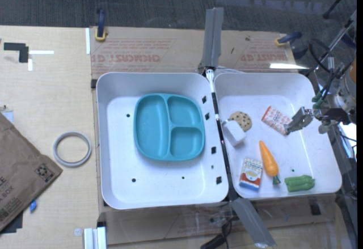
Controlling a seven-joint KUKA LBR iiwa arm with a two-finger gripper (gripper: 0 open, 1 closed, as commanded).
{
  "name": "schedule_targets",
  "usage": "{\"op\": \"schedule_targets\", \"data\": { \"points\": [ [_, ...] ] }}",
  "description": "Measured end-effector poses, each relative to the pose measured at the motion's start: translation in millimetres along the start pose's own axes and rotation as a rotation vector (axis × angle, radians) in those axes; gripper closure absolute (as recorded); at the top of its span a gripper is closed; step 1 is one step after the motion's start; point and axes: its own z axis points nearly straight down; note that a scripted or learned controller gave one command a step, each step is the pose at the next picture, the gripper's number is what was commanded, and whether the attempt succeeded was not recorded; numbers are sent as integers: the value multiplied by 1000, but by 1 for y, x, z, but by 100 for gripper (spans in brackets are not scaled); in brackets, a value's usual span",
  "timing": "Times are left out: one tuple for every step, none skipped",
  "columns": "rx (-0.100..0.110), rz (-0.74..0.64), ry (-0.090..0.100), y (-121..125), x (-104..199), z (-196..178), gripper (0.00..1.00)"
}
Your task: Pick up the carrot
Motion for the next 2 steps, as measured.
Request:
{"op": "schedule_targets", "data": {
  "points": [
    [0,-87,-1,-2,83,29,0],
    [1,-38,1,11,31,103,0]
  ]
}}
